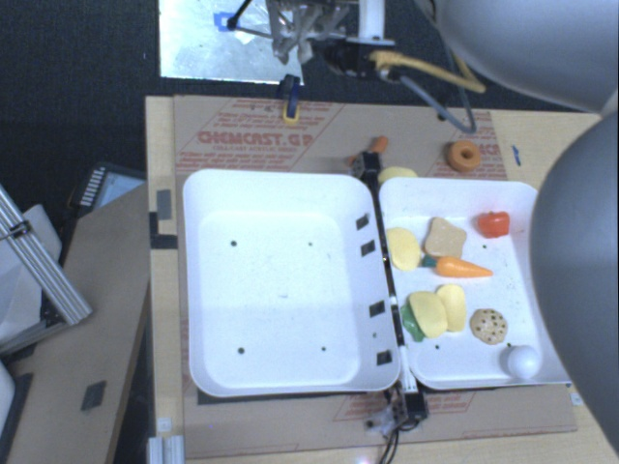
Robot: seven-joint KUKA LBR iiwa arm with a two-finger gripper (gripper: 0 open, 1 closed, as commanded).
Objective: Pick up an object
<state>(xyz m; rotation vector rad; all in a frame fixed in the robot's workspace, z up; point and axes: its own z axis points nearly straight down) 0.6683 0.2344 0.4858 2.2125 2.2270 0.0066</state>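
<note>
Arm (542,37) running out of frame at top and right edges, its big grey bulk blurring out of focus. Arm covering right bin (455,196) along right rim and near-right corner. Gripper (290,51) showing as blurred cluster at top edge, upper part cut off. Green item (413,327) lying mostly hidden under yellow piece (427,313); kind not telling. Pale yellow object (397,174) behind bin's far wall, lower part hidden. Small clutter (395,416) at near bench edge too small to identify.
</note>
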